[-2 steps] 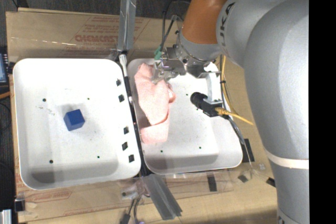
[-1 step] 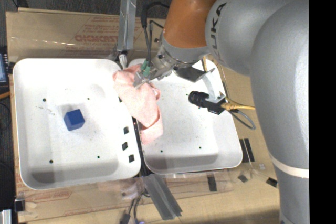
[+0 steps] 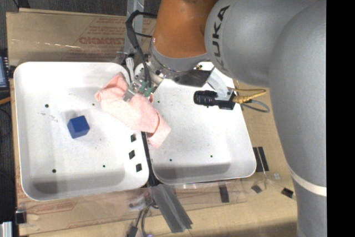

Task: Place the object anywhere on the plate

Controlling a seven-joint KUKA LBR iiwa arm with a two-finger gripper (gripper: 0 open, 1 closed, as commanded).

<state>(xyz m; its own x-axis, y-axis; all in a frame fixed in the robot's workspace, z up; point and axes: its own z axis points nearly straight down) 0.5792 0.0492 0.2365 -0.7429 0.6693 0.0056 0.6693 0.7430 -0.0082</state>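
Pincer (image 3: 138, 87) sits on pink cloth's (image 3: 136, 110) upper end – grip state unclear; cloth runs diagonally across the divider – blue cube (image 3: 78, 126) lies left.

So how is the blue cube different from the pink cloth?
The blue cube is small, rigid and box-shaped; the pink cloth is larger, soft and crumpled. The blue cube sits wholly inside the left bin; the pink cloth drapes across the divide into the right bin. The blue cube lies apart from the tool; the pink cloth lies right under it. Both rest on white bins.
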